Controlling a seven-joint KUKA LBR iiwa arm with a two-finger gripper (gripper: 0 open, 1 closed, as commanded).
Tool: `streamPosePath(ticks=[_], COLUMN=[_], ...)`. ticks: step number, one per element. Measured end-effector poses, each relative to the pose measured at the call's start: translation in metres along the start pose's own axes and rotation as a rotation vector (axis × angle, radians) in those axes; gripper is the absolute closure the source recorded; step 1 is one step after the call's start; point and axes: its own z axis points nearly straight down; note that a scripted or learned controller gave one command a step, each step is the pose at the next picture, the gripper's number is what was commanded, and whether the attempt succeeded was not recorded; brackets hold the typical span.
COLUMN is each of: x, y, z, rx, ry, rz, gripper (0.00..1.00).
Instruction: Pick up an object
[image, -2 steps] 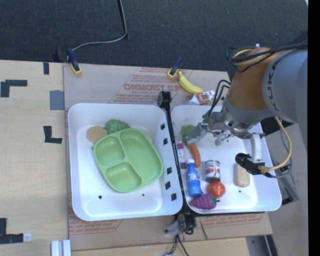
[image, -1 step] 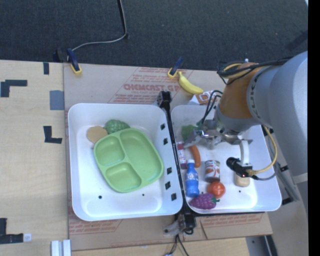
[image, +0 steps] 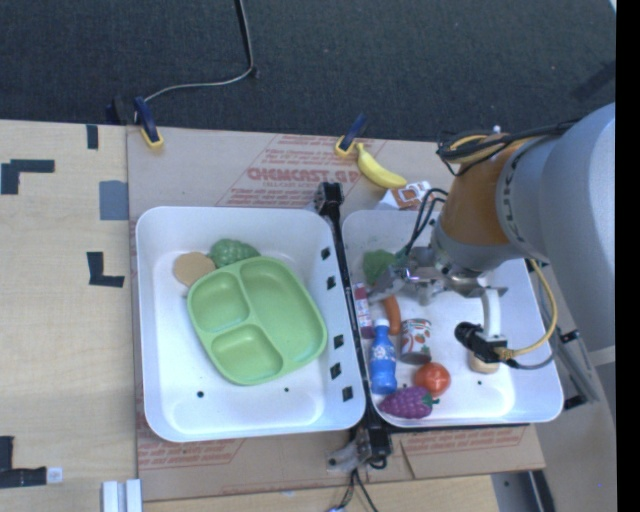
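Two white bins sit side by side. Left bin (image: 160, 330): one green divided tray (image: 256, 318), one leafy green toy (image: 233, 251), one tan disc (image: 193, 267). Right bin (image: 530, 395): one blue bottle (image: 382, 360), carrot (image: 393, 314), can (image: 415, 340), tomato (image: 433, 378), grape bunch (image: 408, 402) (clustered near the front-left corner). Whether the gripper (image: 425, 280) is spread or pressed together, I cannot tell.

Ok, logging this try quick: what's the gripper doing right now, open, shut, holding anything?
Gripper: over the right bin, near the carrot; open or shut cannot be told, and no object is seen in it.
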Motion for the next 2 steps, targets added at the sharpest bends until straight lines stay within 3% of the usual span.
streamPosePath(ticks=[2], x=[0.005], y=[0.067], z=[0.003], rx=[-0.004], ry=[0.000], rz=[0.000], gripper=[0.00])
